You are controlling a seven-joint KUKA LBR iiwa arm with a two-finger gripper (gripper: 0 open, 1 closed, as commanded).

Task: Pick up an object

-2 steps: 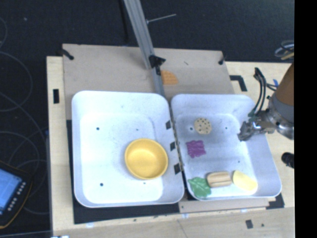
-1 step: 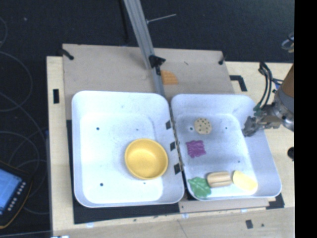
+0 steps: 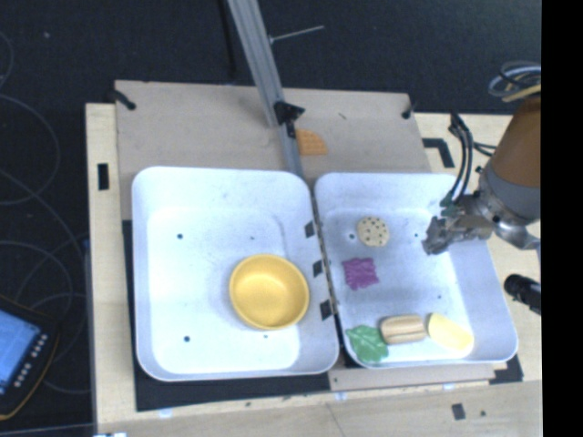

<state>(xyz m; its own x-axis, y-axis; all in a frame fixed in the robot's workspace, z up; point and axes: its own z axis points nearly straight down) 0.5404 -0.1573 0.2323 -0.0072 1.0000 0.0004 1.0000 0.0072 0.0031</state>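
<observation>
the bench is the biggest thing. on it sit two white bins side by side. the left bin holds a yellow bowl, a bit to the right of its middle. the right bin holds the small things. the arm comes in from three o'clock, grey with an orange part, and the gripper hangs over the right bin near its upper right. nothing is between its fingers, and i cannot tell if they are wide or narrow.

now the small things. a purple cloth lump lies in the middle of the right bin. a tan log lies near the bottom edge, its long way running from nine to three o'clock, with a yellow lemon shape touching its right end and a green leafy piece at its left end. a round dotted cookie sits near the top.

the cookie is the nearest thing to grab, i think. it lies at nine o'clock from the gripper, close by. the purple lump lies at about eight o'clock.
</observation>
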